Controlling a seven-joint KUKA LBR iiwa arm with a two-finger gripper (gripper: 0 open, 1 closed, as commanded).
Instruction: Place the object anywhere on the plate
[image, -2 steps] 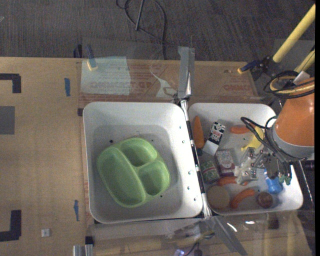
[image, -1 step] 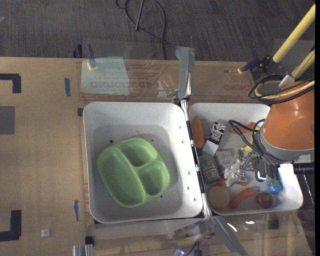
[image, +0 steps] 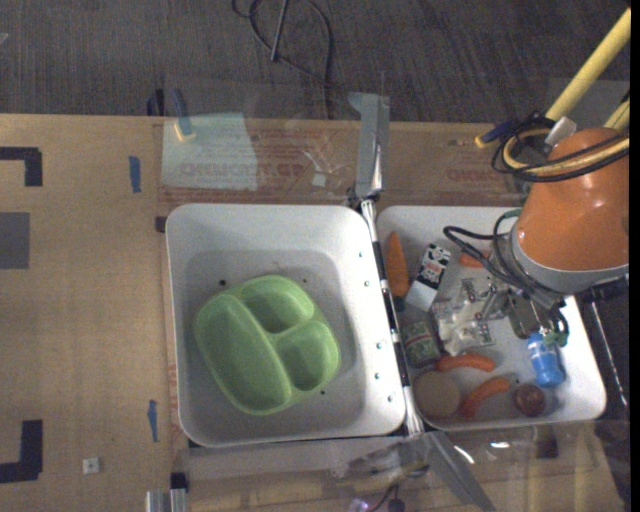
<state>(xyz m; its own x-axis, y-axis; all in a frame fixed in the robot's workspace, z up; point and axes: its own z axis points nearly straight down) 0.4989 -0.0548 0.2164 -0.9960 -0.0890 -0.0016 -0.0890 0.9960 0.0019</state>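
A green divided plate (image: 266, 343) lies in the left bin (image: 190, 250), tilted toward the front left. My gripper (image: 487, 312) hangs low over the middle of the right bin (image: 590, 395), among the toy foods. Below it lie an orange carrot (image: 397, 264) by the left wall, a small black-and-white carton (image: 431, 268), a crumpled clear wrapper (image: 455, 322), a dark can (image: 421, 341), two red-orange sausages (image: 482, 394), a tan round piece (image: 437, 395), a brown round piece (image: 530, 400) and a blue bottle (image: 545, 362). The wrist hides the fingertips.
The orange wrist band (image: 575, 205) covers the right bin's back right corner. A metal divider strip (image: 385, 300) runs between the bins. Yellow and black cables (image: 560, 120) trail at the upper right. The cardboard bench (image: 80, 330) spreads to the left.
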